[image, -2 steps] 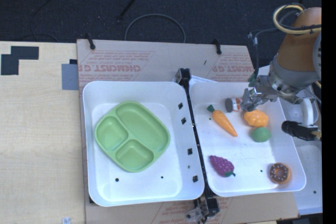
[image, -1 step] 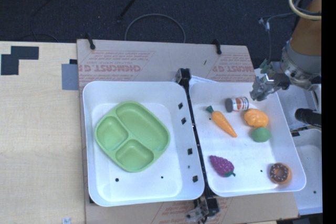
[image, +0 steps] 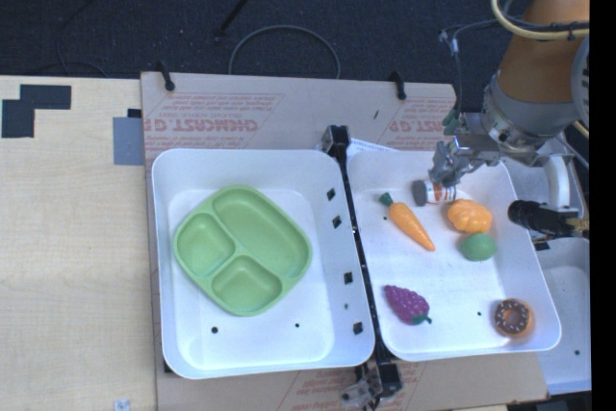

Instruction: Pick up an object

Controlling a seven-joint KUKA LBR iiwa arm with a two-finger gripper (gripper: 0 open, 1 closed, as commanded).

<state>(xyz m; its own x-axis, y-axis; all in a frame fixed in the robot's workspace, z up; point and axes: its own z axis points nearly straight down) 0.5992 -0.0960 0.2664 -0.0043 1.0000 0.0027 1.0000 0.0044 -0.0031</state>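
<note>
Camera view, catalogued from the lower edge of the frame upward: a ring-shaped brown doughnut and a knobbly purple grape bunch are lying low in the right white bin; a smooth green ball, a lumpy orange fruit and a tapered carrot are sitting mid-bin; a small can is lying above them, just under the gripper; whether its fingers are released or clenched cannot be told. A three-compartment green plate is resting in the left bin.
</note>
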